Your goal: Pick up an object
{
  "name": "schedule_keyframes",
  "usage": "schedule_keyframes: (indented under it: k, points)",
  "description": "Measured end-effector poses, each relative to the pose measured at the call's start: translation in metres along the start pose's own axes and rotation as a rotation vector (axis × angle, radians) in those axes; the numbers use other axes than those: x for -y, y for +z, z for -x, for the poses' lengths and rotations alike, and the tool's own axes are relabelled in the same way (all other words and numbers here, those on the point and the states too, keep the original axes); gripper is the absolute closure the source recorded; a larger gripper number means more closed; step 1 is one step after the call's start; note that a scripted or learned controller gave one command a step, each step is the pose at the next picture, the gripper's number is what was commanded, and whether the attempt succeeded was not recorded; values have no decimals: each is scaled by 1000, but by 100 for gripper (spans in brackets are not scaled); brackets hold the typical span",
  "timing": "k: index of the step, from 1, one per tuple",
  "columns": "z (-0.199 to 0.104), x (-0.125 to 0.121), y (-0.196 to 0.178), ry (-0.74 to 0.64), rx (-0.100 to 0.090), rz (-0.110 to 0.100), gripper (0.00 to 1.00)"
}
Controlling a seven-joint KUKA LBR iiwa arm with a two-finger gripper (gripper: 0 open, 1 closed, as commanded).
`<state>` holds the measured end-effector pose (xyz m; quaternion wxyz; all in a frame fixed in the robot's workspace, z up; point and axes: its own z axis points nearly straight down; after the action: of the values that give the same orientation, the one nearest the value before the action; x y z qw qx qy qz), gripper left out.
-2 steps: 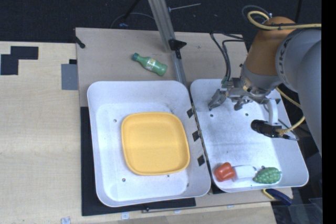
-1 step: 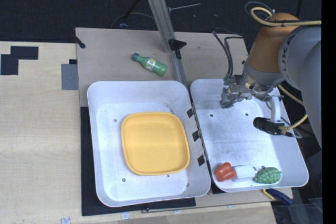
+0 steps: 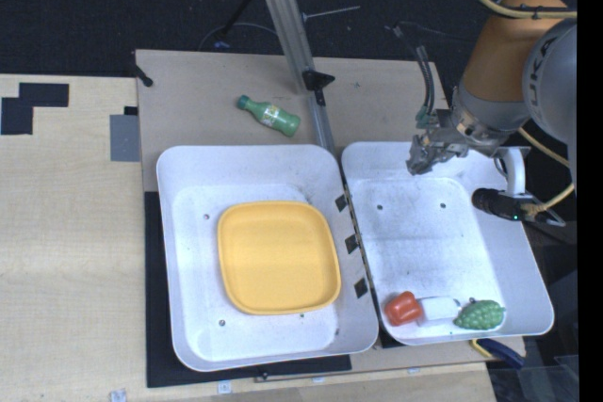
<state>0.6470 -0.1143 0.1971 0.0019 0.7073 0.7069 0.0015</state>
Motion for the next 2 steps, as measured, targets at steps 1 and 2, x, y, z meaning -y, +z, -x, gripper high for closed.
schedule_keyframes:
  k: [1, 2]
  points:
    - [1, 0, -16, 1, 0, -4, 100]
    - [-51, -7, -10, -3, -1, -6, 100]
